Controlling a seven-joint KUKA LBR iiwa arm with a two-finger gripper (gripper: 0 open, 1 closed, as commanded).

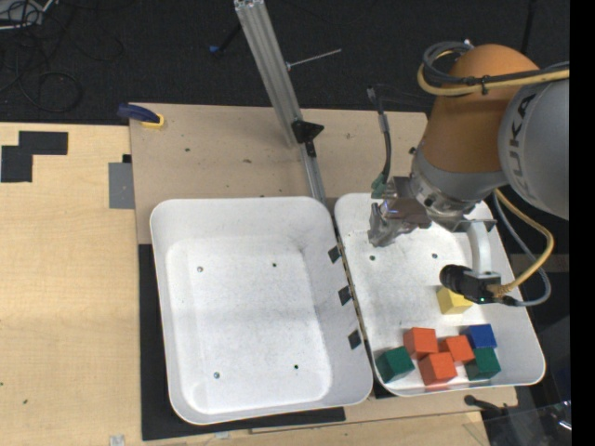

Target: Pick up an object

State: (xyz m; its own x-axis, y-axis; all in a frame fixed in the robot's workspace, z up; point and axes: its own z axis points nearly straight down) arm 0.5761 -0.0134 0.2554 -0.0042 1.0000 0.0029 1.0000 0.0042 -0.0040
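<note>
My gripper hangs over the far left part of the right bin, above bare white floor. I see nothing in it. A cluster of small blocks lies at the bin's near end, well below the gripper. It holds three orange blocks, a green block at the left, another green block at the right and a blue block. A yellow block lies apart, a little farther in, toward the bin's right side.
The left bin sits beside the right one, joined by black clips. A slanted aluminium rail rises behind the bins. The arm's bulky orange and grey body overhangs the right bin's far right corner.
</note>
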